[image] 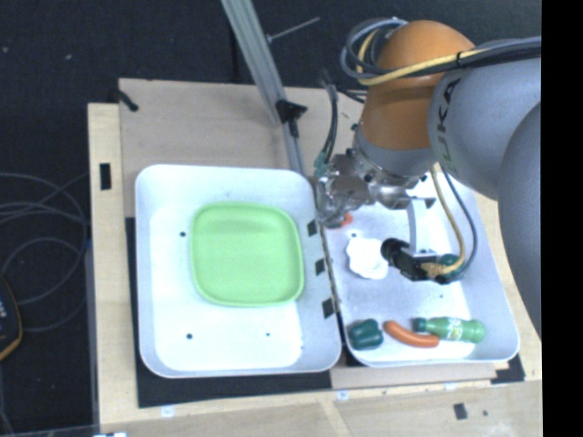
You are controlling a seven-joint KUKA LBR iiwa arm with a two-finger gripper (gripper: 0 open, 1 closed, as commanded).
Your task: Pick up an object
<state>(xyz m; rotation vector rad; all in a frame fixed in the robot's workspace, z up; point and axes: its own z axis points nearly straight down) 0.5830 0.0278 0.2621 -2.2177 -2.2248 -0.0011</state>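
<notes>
My gripper (333,208) hangs over the far left corner of the right bin (504,321), close to the wall shared with the left bin. A small reddish thing (345,218) peeks out just under it; I cannot make out what it is or whether it is held. A crumpled white object (364,257) lies just in front of the gripper. Along the bin's near edge sit a dark green block (365,334), an orange carrot-like piece (410,335) and a green bottle (451,329) lying on its side.
The left bin (164,335) holds a light green square plate (246,253) at its middle. A grey slanted pole (260,62) rises behind the bins. The arm's grey and orange body covers the right bin's far part.
</notes>
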